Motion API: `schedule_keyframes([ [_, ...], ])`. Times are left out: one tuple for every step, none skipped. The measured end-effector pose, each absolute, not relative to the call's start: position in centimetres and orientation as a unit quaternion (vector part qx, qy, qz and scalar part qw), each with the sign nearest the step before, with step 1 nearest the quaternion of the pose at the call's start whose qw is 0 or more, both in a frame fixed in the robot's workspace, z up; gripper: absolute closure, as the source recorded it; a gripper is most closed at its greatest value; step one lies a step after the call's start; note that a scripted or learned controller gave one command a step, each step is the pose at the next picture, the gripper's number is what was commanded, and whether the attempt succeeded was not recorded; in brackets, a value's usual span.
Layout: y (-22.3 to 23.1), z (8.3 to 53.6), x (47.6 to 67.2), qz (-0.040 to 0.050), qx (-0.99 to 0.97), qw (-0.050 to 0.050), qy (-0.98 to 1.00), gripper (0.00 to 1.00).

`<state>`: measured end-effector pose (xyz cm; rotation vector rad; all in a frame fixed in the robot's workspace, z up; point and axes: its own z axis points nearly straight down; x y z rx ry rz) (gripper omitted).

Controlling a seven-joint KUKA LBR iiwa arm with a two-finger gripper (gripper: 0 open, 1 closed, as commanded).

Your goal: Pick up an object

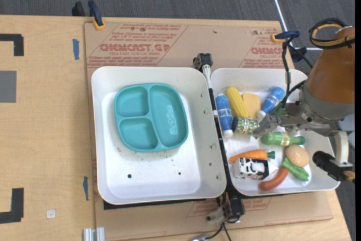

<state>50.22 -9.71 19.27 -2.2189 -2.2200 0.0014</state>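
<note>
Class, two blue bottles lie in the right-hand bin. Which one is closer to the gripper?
The blue bottle at the bin's upper right, beside the yellow block. It lies close to the gripper; the other blue bottle sits by the bins' divider, beyond the corn.

Red print reading "CHEMCAST" followed by "GP" runs across the brown sheet (169,42) under the bins — once near its upper left, again at the upper right, partly hidden by cables; smaller red lines beneath are too fine to read
</note>
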Motion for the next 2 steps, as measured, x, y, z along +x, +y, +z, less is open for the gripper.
schedule_keyframes([
  [-9.51,11.24,58.94,-0.0072,-0.684,-0.010,-0.729,0.00],
  [-9.46,10.98,58.27,-0.0099,-0.669,-0.013,-0.743,0.00],
])
